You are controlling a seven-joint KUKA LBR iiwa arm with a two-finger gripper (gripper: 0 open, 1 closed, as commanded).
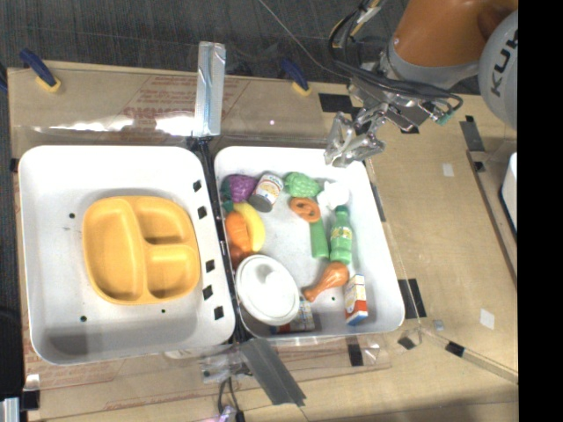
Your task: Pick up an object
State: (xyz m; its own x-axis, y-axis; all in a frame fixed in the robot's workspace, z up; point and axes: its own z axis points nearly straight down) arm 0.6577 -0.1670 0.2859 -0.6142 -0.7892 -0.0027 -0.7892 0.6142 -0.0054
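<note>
Toys fill the right bin [380, 236], and they sit just below my gripper [352, 148]. I see the gripper hanging over the bin's top rim, near its far right corner. Its two metal fingers [339, 141] point down with a small gap between them, and nothing is in that gap.

The bench [440, 236] under it is flat brown board with bits of black tape. Behind it the floor looks dark and ribbed.

Closest below the gripper are a bumpy green toy [302, 184] and a small brown pretzel [304, 207]. A green bottle [340, 236] lies a bit further down. To the lower left I see a little tin can [266, 190], purple grapes [237, 187], and a smooth yellow and orange fruit [244, 231]. Furthest down are a round white bowl [267, 288], a brown drumstick [327, 280] and a small carton [355, 299].

The toys are packed close, with a bare white patch in the middle.

Far to the left, the other bin [44, 236] holds a shiny yellow tray [141, 247] with room all round it.
</note>
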